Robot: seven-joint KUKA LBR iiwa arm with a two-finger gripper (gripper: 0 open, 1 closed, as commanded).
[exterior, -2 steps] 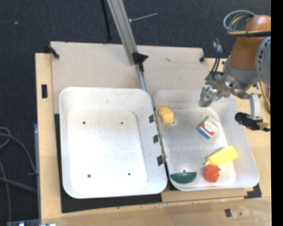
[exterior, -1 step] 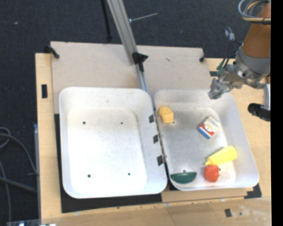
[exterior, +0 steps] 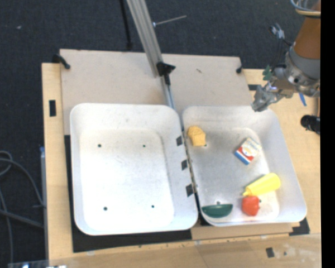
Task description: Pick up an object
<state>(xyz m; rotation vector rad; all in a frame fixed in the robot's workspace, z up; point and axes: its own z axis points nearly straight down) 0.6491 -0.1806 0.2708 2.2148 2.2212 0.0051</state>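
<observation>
The right bin point(exterior: 279, 133) holds several small objects. A yellow-orange lump point(exterior: 196, 136) lies near its left wall. A small white box with red and blue print point(exterior: 247, 151) sits in the middle right. A yellow bottle-shaped toy point(exterior: 263, 184) lies lower right, with a red round toy point(exterior: 251, 205) below it and a dark green bowl-shaped piece point(exterior: 218, 209) at the front rim. My gripper point(exterior: 262, 100) hangs above the bin's far right corner, apart from all the objects, with nothing seen in it.
The left bin point(exterior: 125, 166) sits beside the right one. A slanted metal pole point(exterior: 148, 32) rises from behind the bins' junction. Cables lie on the dark floor at left. The orange-banded arm point(exterior: 307, 38) enters from the upper right.
</observation>
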